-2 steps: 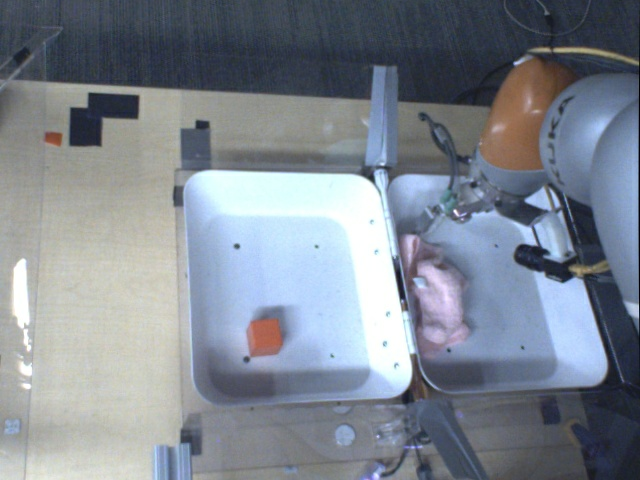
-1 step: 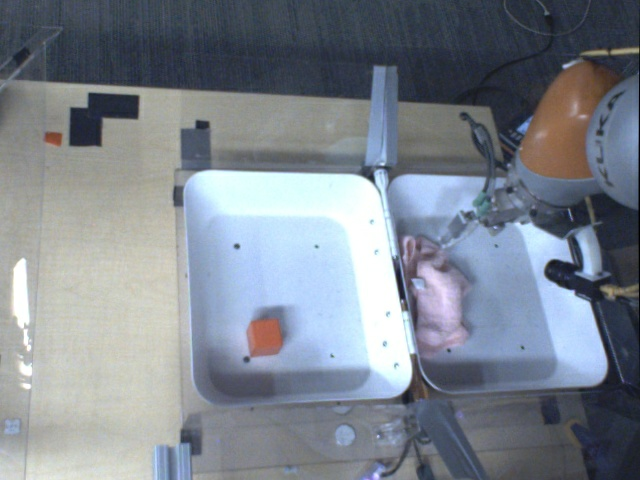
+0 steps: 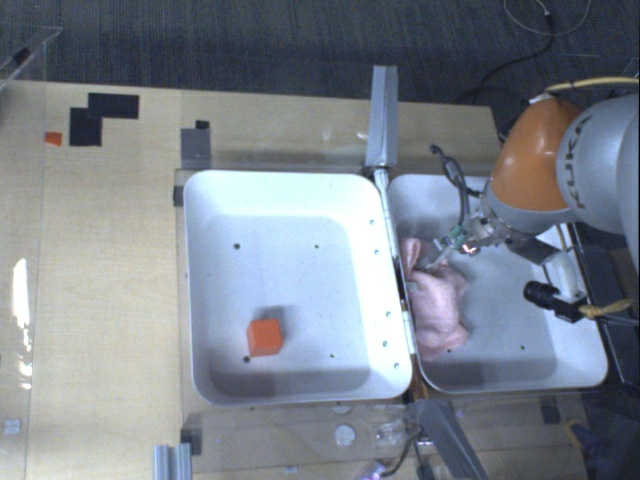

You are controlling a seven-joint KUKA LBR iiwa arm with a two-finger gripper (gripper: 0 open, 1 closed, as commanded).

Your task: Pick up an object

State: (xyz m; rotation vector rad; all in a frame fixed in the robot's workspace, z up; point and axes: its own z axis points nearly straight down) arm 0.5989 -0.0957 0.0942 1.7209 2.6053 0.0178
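Observation:
A pink, crumpled soft object (image 3: 437,306) lies against the left wall of the right bin (image 3: 530,363). An orange cube (image 3: 265,337) rests in the left bin (image 3: 300,203), near its front left corner. My gripper (image 3: 452,245) reaches in from the right and hangs low over the right bin, right at the upper end of the pink object. The wrist hides its tip, and whether it touches the pink object cannot be made out. The grey arm with its orange band (image 3: 535,166) stands over the bin's back right part.
A metal divider post (image 3: 382,118) rises behind the seam between the bins. Cables (image 3: 560,303) and a black fitting hang over the right bin's right side. The wooden bench (image 3: 100,298) extends to the left, bearing black markers (image 3: 98,114).

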